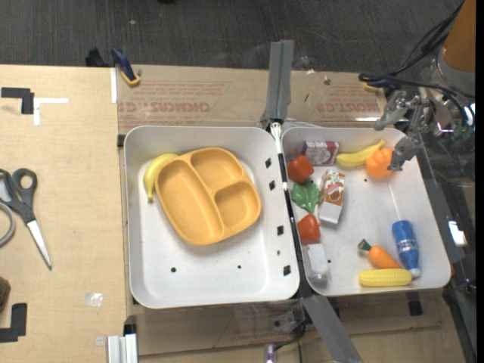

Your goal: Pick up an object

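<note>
Two white bins sat side by side; the right bin (423,225) held an orange fruit (377,162) at its far edge, touching a banana (357,156). The gripper (402,151) hovered just beside that fruit, its fingers apart and holding nothing.

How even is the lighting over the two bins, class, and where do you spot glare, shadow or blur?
Camera view: light falls evenly on both bins, left bin and right bin; soft shadow hugs the yellow divided plate; a faint sheen lies on the blue bottle; the gripper and cables at the upper right look cluttered and slightly soft; toys stay sharp.
</note>
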Motion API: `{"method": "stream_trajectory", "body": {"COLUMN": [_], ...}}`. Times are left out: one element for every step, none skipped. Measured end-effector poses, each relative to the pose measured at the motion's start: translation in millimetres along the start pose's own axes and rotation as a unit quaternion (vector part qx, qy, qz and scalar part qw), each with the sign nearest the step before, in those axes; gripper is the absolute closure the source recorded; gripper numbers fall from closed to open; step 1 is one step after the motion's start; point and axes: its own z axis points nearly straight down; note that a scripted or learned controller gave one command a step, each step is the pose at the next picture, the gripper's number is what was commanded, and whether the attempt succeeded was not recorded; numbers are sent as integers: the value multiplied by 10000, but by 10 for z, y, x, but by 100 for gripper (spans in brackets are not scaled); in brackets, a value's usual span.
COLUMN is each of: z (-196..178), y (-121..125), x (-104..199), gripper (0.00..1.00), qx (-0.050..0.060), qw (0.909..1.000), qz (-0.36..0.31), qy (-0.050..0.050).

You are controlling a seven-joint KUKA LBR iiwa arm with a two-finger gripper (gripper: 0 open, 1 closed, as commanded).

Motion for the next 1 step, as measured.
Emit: {"method": "stream_trajectory", "body": {"z": [1638], "y": [-461], "x": [306], "gripper": [0], "qx": [-6], "qw": [9994], "qz": [-344], "qy": [1]}}
